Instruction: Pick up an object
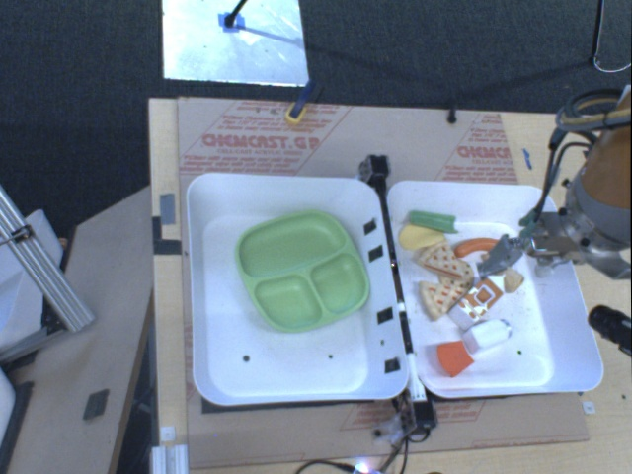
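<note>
The right bin (568, 358) holds a heap of toy food: a green piece (432, 221), a yellow piece (420, 238), an orange sausage (476, 247), two waffle-like wedges (443, 262) (440, 296), a white block (487, 336) and an orange wedge (454, 358). My gripper (500, 256) reaches in from the right and hangs low over the pile, just right of the sausage and above a small patterned piece (481, 298). Nothing shows between its fingers.
The left bin (217, 354) carries a green three-compartment plate (300, 270). A black divider (388, 284) runs between the bins. The arm's grey body (602, 205) fills the right side. A shiny metal sheet (234, 28) lies beyond the bench.
</note>
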Robot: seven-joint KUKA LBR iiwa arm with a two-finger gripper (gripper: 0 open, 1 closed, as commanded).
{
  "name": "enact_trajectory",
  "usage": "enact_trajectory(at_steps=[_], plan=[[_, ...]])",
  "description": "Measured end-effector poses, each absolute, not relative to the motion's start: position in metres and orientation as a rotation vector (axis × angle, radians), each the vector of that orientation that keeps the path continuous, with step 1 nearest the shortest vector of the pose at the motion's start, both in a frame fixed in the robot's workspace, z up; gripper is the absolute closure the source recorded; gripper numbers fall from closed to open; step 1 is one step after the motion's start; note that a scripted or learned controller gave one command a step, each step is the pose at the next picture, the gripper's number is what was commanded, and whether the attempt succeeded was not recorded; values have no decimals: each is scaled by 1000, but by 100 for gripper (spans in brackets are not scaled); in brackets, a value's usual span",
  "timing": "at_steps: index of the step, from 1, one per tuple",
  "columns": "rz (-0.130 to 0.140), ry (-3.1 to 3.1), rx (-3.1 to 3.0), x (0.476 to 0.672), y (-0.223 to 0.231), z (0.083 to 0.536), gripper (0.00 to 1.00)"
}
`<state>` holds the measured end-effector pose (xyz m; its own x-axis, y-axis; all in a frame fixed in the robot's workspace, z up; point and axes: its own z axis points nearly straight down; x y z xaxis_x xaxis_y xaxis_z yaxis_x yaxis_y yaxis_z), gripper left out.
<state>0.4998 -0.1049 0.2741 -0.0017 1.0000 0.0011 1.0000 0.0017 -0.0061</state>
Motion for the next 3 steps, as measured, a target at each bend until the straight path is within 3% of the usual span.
enact_trajectory(at_steps=[1,3], plan=[[-2,-2227,-2219,501,-105,278,0],[2,-2221,-2218,510,-93,179,0]])
